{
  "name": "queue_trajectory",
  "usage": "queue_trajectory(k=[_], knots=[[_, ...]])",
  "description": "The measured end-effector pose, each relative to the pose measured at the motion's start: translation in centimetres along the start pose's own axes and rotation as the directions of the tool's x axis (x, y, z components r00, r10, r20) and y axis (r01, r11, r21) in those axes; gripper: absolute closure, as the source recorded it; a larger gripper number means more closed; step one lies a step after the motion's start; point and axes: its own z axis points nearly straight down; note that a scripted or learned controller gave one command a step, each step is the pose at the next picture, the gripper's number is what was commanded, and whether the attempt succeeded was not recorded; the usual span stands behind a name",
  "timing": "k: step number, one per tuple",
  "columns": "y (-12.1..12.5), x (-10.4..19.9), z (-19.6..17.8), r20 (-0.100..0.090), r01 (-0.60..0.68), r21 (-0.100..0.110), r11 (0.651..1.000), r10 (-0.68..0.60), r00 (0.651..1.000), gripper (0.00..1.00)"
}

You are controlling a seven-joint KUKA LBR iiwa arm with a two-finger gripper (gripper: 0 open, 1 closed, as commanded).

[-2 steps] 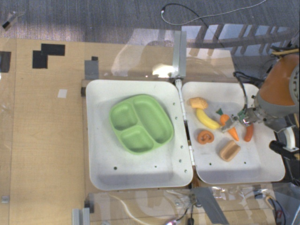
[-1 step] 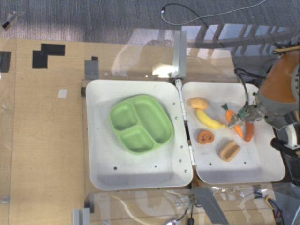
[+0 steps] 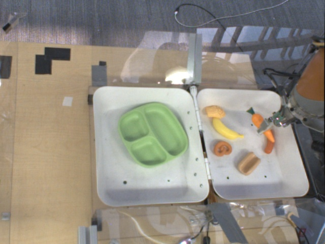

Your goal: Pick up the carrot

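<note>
Although your gripper (image 3: 267,125) sits right over the carrot (image 3: 264,132), you cannot tell from this slanted view whether its fingers are parted or closed, nor whether they have the carrot between them, so treat the grasp as unproven. What the coming move turns on, in my judgement, is how the tip lies across the carrot's length: the carrot runs from its green top at the upper left down to its orange end at the lower right, and the metal tip covers the middle, so orange shows on both sides of it. You have almost no sideways travel left; the question is depth and whether the jaw line crosses that long axis squarely. Your arm (image 3: 310,88) reaches in from the right edge, its orange band above the wrist and the wrist bent down and leftward into the right bin (image 3: 289,184). Further left in that bin lie a banana (image 3: 226,130), a round orange slice (image 3: 222,148) and a tan bread piece (image 3: 248,163), all apart from the carrot. Beyond, the left bin (image 3: 109,184) holds a green divided plate (image 3: 152,134).
</note>
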Motion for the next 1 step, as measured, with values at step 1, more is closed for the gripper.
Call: queue_trajectory(k=[1], knots=[[6.19,-2.5,-6.8,0.001,-0.079,-0.002,0.997,0.079,0.997,1.0]])
